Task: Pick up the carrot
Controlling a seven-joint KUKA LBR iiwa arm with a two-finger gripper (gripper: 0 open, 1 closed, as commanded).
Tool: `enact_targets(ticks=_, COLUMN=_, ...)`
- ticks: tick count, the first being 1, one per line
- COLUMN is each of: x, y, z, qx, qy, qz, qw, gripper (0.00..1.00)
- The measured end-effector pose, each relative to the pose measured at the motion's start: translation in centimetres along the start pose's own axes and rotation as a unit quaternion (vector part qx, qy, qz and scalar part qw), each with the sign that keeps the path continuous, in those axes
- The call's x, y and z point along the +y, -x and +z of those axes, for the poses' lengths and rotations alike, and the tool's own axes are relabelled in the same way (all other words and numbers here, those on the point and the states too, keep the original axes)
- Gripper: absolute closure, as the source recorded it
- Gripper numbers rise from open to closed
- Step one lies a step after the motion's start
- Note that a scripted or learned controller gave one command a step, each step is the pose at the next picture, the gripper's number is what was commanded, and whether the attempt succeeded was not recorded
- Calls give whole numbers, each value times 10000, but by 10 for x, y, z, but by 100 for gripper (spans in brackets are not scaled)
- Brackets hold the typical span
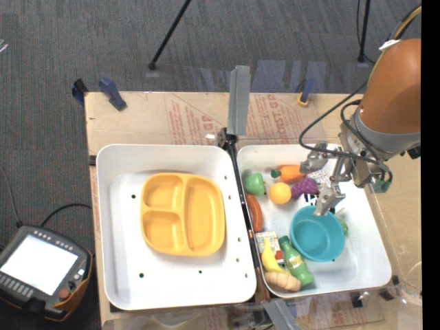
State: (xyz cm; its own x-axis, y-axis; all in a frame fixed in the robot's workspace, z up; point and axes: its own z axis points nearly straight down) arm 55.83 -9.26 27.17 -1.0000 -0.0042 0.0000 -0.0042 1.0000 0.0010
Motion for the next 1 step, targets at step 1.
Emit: enact_targets(ticks=1, x=-31, y=60, z=55, qx=5, qy=-1, qz=1277, qw=9918, gripper=0)
